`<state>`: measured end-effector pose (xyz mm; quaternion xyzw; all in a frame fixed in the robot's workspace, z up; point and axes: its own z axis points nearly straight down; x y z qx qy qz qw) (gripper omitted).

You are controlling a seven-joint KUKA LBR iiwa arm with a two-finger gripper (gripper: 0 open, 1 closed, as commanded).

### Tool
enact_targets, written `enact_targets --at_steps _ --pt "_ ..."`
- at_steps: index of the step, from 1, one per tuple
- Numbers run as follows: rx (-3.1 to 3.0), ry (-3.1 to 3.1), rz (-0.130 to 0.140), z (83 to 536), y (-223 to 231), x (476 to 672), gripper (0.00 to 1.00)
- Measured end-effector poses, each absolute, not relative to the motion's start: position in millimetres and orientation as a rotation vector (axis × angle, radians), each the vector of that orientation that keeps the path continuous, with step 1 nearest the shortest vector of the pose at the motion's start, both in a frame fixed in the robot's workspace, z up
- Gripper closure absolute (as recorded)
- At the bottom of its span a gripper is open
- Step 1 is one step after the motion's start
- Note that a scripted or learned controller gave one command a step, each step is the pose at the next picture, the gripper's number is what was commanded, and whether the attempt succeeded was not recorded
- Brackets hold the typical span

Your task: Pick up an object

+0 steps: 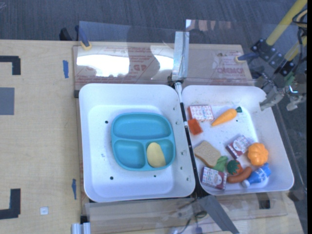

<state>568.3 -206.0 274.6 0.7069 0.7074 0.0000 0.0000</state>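
Toy foods point(229, 152) crowd the right bin point(280, 145); a yellow piece point(156, 155) lies in the blue tray point(141, 128), left bin. My gripper point(280, 94) hangs above the far right corner; its opening I cannot tell.

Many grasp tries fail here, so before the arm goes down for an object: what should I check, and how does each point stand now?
1. Objects lie in the right bin: ok.
2. The carrot lies apart from its neighbours, easy to approach: ok.
3. Items at the bin's near end, around the sausage, are crowded and touching: not ok.
4. The tool sits off the bin's far right corner, not above a target: not ok.
5. Tool open or shut: cannot tell.
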Motion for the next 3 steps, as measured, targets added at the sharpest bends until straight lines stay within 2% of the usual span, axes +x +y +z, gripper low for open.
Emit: enact_targets --at_steps 1,2,3 --pt "2.191 2.264 -0.007 169.1 -200.0 630.6 0.00" --pt "2.118 2.328 0.005 106.6 -206.0 665.5 0.00" --pt "1.998 2.420 0.003 86.4 -173.2 623.4 0.00"
